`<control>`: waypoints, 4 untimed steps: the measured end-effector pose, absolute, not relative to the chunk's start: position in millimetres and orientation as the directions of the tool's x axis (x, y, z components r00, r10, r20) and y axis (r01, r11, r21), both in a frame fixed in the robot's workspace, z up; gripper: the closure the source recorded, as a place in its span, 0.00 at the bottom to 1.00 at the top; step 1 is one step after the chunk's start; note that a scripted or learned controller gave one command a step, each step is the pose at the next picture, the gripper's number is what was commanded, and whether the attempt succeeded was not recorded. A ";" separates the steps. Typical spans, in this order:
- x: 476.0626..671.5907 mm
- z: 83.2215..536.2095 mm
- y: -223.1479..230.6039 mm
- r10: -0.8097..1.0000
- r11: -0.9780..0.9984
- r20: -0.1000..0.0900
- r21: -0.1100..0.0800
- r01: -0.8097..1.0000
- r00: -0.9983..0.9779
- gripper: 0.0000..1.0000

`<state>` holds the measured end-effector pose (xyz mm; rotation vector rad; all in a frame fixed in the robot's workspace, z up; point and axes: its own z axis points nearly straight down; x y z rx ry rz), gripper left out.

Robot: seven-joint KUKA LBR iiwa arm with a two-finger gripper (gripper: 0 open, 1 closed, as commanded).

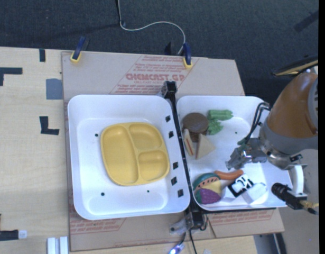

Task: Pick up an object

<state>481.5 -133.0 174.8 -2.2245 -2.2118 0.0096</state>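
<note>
Toys (207, 136) beside claw (237, 160)

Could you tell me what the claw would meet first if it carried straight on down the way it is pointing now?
Most likely the orange carrot-shaped toy lying just beneath the claw in the right bin. Height is hard to judge from above, so it might instead reach bare bin floor beside the toy.

The cardboard sheet (151, 75) bears red "CHEMCAST GP" lettering (upside down).

Even bright overhead light, soft shadows, slight blur (white bins (77, 142) near overexposed)
</note>
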 end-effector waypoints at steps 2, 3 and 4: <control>487.6 91.1 -129.3 1.000 -0.002 -0.008 0.014 1.000 0.002 0.00; 488.1 90.6 -99.8 1.000 -0.001 -0.010 0.017 1.000 0.001 0.00; 488.8 101.3 -99.1 1.000 0.000 -0.007 0.018 1.000 0.000 1.00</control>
